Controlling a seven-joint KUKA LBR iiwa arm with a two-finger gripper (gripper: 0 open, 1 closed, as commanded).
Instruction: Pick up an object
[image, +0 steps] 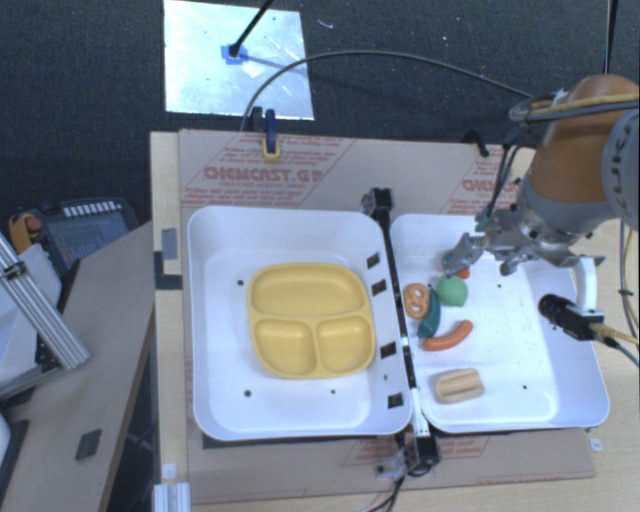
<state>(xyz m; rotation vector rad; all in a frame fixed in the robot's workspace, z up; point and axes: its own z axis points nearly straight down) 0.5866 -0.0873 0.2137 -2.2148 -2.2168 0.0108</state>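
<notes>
A small round green toy vegetable (453, 290) lies at the upper left of the right white plastic bin (575, 400), touching a dark green piece (431, 316), with an orange sausage (447, 336) just below. The metal gripper (462, 254) hovers just above it; its state cannot be told. A straight, centred descent is judged best, clearing the pretzel (416, 298). The yellow compartment tray (306, 320) sits in the left bin.

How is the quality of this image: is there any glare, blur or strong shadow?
Camera view: even, soft light with faint shadows; the white bins look bright, nearly washed out; the shiny sheet behind the bench reflects light; the yellow tray and toy foods are sharp; the arm looks slightly soft.
</notes>
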